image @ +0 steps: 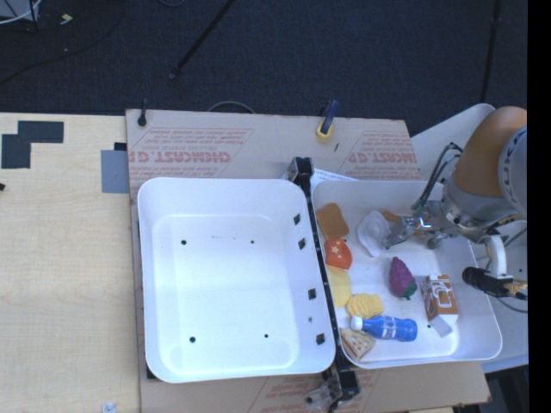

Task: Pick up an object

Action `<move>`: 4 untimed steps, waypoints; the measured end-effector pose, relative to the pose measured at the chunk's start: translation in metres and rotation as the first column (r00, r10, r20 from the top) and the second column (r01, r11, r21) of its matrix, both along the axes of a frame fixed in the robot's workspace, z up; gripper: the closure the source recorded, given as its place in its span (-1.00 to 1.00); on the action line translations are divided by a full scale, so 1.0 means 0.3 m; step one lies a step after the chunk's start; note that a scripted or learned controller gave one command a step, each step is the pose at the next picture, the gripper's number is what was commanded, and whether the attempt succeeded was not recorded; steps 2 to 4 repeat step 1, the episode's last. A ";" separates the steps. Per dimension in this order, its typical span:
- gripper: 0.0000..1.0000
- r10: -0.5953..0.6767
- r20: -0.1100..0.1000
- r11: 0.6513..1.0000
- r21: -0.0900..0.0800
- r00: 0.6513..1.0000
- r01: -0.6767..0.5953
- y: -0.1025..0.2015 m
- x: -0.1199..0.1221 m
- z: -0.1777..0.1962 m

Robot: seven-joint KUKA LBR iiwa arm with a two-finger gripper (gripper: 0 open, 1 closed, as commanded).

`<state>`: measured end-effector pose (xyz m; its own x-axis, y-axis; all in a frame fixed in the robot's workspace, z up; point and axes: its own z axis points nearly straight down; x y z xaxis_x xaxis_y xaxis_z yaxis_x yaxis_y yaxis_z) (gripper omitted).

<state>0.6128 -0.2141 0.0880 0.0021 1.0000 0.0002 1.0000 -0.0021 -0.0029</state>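
Two white bins sit side by side on a cardboard-covered bench. The left bin (pixel 224 282) has bare floor; the right bin (pixel 469 338) carries all the loose items.

Counted contents of the right bin — nine pieces:
- one brown bread slice (pixel 331 221) at the upper left;
- one red tomato (pixel 337 253) just below it;
- one plain yellow piece (pixel 340 288) against the left wall;
- one ridged yellow piece (pixel 365 305) beside that;
- one blue bottle (pixel 389 327) lying on its side, white cap to the left;
- one tan wedge (pixel 356 343) in the lower left corner, touching the bottle's cap end;
- one purple eggplant (pixel 401 277) near the middle;
- one orange-and-white box (pixel 441 298) to the eggplant's right;
- one crumpled clear wrapper (pixel 374 230) near the upper middle.

One arm (pixel 486 166) reaches in from the right. Its gripper (pixel 405 229) hangs low over the upper part of the right bin, just beside the wrapper — whether the claw is released or clenched cannot be told, and no item is seen between its parts.
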 end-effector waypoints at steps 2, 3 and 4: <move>-1.00 0.003 -0.001 1.000 0.003 1.000 -0.003 0.182 -0.169 0.000; -1.00 0.003 -0.001 1.000 0.003 1.000 -0.003 0.182 -0.169 0.000; -1.00 0.003 -0.001 1.000 0.003 1.000 -0.003 0.182 -0.169 0.000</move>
